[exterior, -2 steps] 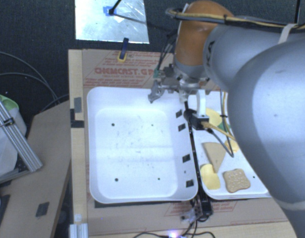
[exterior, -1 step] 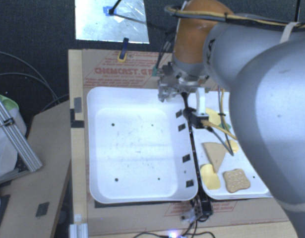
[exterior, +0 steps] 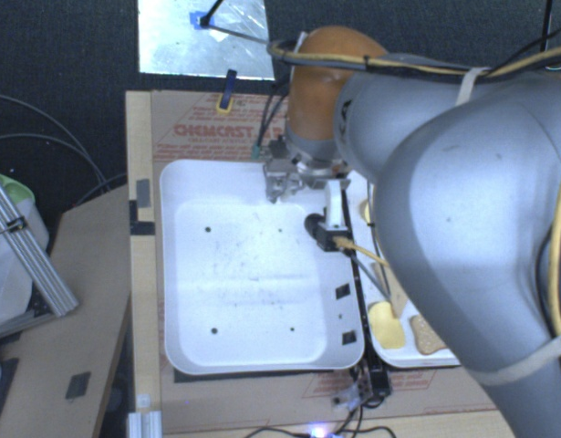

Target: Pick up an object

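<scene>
Grey arm (exterior: 444,199) holds its end effector (exterior: 282,182), finger state indiscernible, over the left bin's (exterior: 184,354) far edge; objects (exterior: 387,325) lie right, so reposition there.

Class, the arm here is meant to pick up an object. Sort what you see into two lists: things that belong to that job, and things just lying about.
Belonging to the job:
gripper
left bin
right bin
yellow object
tan object

Just lying about:
foil sheet
blue-and-yellow tool
cardboard sheet
metal rails
</scene>
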